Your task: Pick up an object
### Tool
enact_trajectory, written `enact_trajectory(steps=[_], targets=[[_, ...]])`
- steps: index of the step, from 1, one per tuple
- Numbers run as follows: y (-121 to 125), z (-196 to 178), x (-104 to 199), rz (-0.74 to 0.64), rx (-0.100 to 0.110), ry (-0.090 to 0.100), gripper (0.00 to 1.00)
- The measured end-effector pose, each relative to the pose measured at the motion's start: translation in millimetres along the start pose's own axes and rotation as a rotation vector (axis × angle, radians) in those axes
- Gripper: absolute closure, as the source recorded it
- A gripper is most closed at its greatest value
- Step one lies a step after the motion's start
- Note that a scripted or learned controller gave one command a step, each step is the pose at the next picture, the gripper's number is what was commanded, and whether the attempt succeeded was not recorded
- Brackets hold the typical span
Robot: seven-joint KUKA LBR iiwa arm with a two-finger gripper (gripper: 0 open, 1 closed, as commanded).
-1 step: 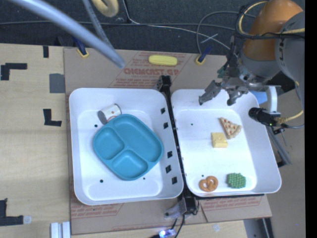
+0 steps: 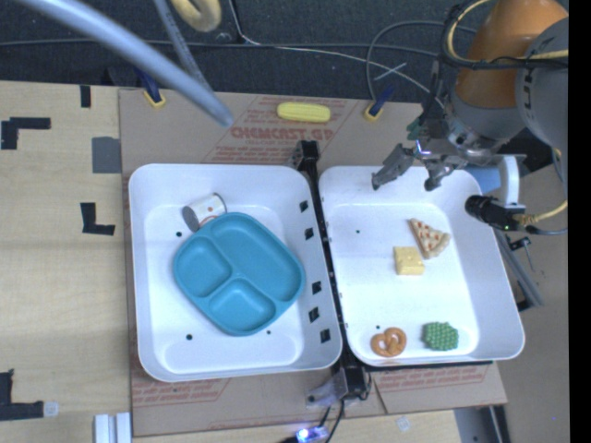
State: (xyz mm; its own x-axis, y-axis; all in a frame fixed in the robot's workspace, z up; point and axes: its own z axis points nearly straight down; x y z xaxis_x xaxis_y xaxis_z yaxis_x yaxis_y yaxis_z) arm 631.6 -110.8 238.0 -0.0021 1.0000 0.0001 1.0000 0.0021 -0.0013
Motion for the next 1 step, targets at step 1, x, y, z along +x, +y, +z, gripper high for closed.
enact_trajectory(steps=[1], targets=[[-8.1, 61.9, 3.3, 0.001, 0.006, -0.001, 0.00]])
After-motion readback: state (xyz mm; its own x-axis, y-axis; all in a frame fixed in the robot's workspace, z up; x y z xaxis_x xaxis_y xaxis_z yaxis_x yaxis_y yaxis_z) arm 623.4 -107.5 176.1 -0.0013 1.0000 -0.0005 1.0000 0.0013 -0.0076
